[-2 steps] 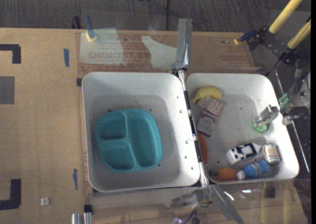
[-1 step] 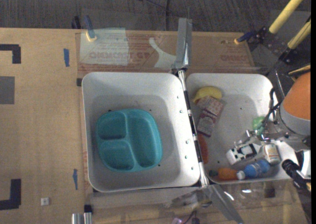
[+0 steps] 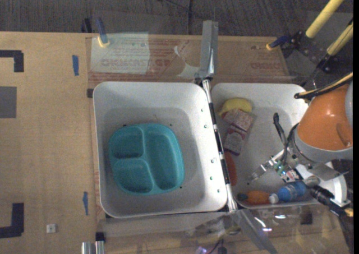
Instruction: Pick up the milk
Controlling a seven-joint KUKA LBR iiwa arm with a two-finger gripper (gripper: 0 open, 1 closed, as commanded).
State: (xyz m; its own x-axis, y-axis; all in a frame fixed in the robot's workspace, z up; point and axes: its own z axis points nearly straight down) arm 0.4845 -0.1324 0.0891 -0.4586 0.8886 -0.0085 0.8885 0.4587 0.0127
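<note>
Dark carpet runs along the top of my feed, and below it sits a pale wooden bench [image 3: 45, 152] marked with black tape corners and short blue tape strips. Two shallow white bins rest on it side by side, smooth and round-cornered. In the left bin [image 3: 112, 101] I see a teal divided plate [image 3: 146, 157], a matte rounded tray with three compartments. The right bin [image 3: 269, 96] holds the clutter: a yellow banana-like piece [image 3: 236, 104] at its upper left, and just below, touching it, a flat rectangular carton in cream and red that I take to be the milk [image 3: 238, 127], lying tilted along the divider wall. A slim red-orange item [image 3: 230, 167] lies below that, and a small bottle with an orange body [image 3: 257, 197] and a blue bottle [image 3: 291, 191] lie near the bottom rim. My arm's glossy orange band [image 3: 328, 121] looms over the bin's right side. The gripper [image 3: 263, 170] hangs low over the bin floor, well apart from the milk; I cannot tell how its fingers are set.
</note>
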